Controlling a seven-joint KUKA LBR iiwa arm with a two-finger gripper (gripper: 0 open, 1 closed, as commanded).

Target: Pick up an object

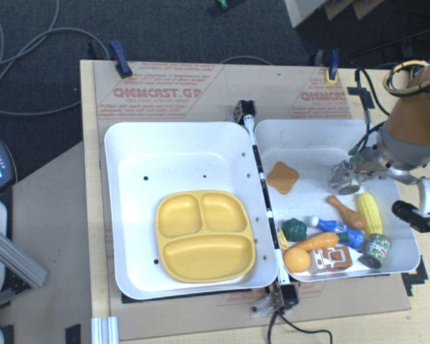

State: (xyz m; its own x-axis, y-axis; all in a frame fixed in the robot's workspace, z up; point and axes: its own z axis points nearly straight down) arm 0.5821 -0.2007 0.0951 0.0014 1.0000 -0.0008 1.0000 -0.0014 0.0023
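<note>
My gripper (345, 179) hangs low over the right bin (308, 138), near its right side, on the grey arm with the orange band. Just below it lie a brown drumstick (346, 213) and a yellow corn cob (370, 213). An orange-brown cookie-like piece (282, 177) sits to its left. Along the bin's front are a dark green piece (295, 229), a blue object (342, 231), an orange carrot (314, 243), an orange fruit (297, 259), a small box (332, 259) and a green can (376, 249). Nothing shows between the fingers.
The left bin (129, 156) holds a yellow divided plate (204, 235). A black clip (245, 110) sits at the top of the seam between the bins. Blue clamps (119, 57) hold the cardboard base at the back.
</note>
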